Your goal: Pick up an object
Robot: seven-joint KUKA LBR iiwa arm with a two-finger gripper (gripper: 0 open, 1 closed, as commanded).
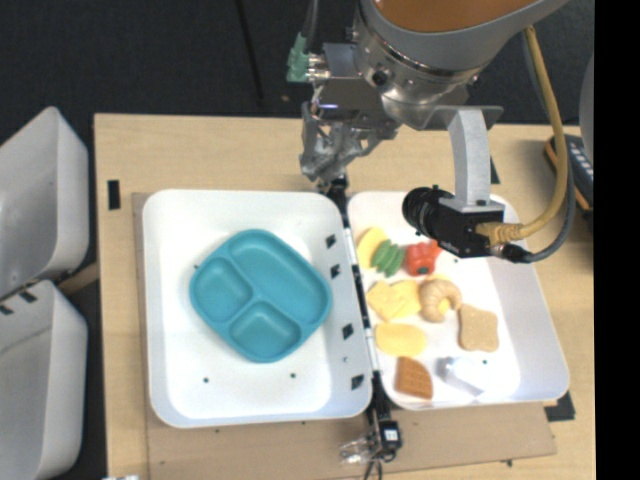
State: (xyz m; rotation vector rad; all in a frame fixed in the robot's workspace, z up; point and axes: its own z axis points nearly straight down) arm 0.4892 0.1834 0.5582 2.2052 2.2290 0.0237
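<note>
Colour record. 2 bins (160, 298) — both white, on a tan bench (200, 148). Left bin: a teal tray (260, 293), plain, 3 compartments. Right bin: a yellow-and-green piece (378, 251), a red piece (422, 257) with green on it, a pale yellow wedge (392, 299), a beige croissant (437, 299), a tan toast slice (478, 329), a yellow oval (401, 340), an orange-brown square (413, 378), a white piece (462, 377). Arm (440, 18) — grey with an orange band.

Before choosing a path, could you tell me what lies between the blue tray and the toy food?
In the camera view, the bins' adjoining rims separate the blue tray from the toy food.
</note>
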